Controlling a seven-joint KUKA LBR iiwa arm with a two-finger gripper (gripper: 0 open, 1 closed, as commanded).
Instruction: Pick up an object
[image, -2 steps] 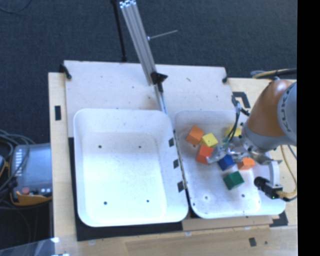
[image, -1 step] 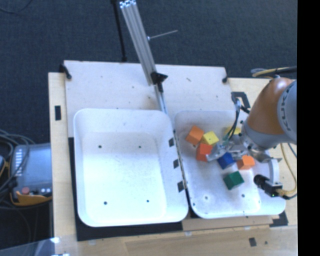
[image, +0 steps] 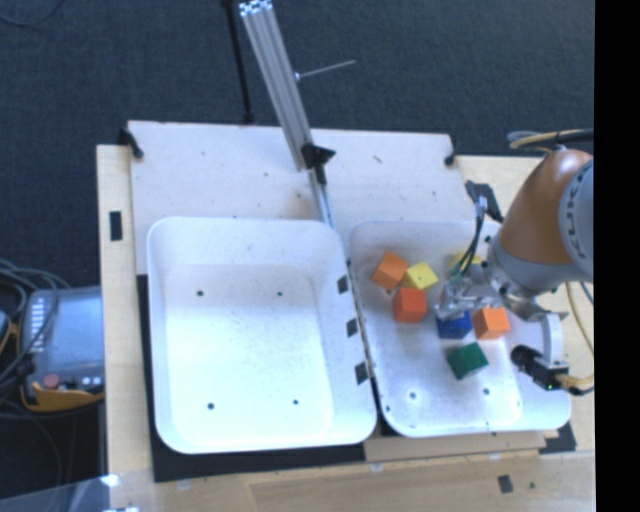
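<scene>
Hand (image: 462, 300) low over blue block (image: 453, 325), beside orange block (image: 491, 321).

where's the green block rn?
In the camera view, the green block lies in the right bin, toward its near-right part, just below the blue block and the gripper.

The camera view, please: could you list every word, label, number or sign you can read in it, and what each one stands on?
None can be read.
The grey device left of the bench has a screen and small buttons; any marking there is too blurred to read.
The coloured blocks, such as the yellow block and green block, show plain faces.
Both white bins carry only dark specks.
</scene>
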